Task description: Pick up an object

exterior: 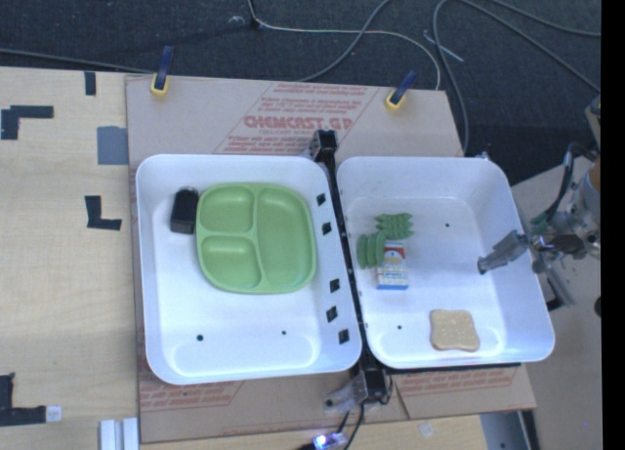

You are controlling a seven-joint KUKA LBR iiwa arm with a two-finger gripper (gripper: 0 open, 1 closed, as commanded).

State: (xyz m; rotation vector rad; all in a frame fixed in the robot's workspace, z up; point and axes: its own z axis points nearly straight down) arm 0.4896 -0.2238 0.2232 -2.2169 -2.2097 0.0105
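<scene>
Nothing is held yet, so the job looks to be at the approach stage. Nearest the camera, a tan biscuit-shaped piece (454, 330) lies in the right bin (488, 180) by its near right corner, well apart from the rest. Further in, near that bin's left edge, a small white and blue box (393, 266) touches a green ribbed toy (383, 237) lying just behind it. The gripper (503, 253) hangs at the right edge of this bin, over the rim, with nothing in it; how wide it stands I cannot tell. The next move, I judge, calls for reaching inward and down over one chosen piece, the lone tan one being the easiest. In the left bin (234, 355) a green divided plate (256, 238) sits mid-bin with a black block (184, 211) touching its left side. Both bins rest on a brown board (293, 116) clamped at its far edge, on a pale wooden bench (59, 272); beyond lie dark carpet and loose cables (391, 19).
</scene>
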